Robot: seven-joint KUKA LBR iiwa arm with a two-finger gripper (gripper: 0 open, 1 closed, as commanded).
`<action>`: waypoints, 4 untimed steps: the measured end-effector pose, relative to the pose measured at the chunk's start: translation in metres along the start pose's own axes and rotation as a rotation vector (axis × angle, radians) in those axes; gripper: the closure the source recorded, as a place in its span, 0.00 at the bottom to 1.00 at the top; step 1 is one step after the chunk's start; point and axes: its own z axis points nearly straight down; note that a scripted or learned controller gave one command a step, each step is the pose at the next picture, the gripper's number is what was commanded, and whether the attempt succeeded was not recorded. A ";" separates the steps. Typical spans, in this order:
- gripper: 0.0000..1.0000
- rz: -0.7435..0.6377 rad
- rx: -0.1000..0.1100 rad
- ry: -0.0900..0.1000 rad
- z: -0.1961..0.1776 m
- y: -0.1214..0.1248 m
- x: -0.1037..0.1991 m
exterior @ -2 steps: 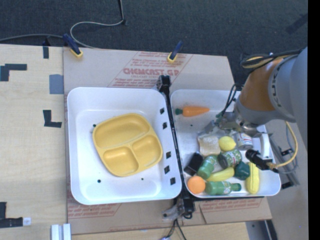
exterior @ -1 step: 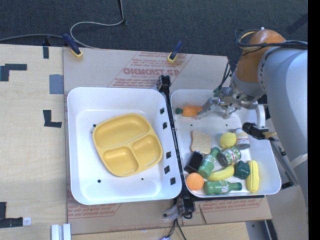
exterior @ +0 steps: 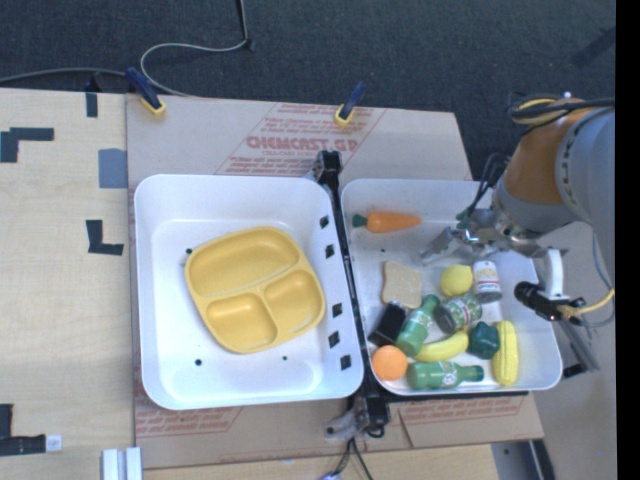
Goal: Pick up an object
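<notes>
Left bin (exterior: pixel 160 298): one yellow divided plate (exterior: pixel 255 288), nothing else. Right bin (exterior: pixel 425 196): carrot (exterior: pixel 392 222) lying crosswise at the back, toast (exterior: pixel 402 283), orange (exterior: pixel 390 364), bottles, banana (exterior: pixel 445 347), lemon (exterior: pixel 456 280), corn (exterior: pixel 506 353) crowded toward the front. Further right, gripper (exterior: pixel 455 242) spread open and empty, poised just behind the lemon, carrot off to its left.
</notes>
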 end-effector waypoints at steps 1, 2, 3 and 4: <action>0.00 0.000 -0.003 0.000 0.000 -0.044 0.036; 1.00 0.000 -0.003 0.000 -0.010 -0.044 0.036; 1.00 -0.002 0.003 0.003 -0.081 0.007 0.094; 1.00 -0.003 0.003 0.004 -0.144 0.009 0.201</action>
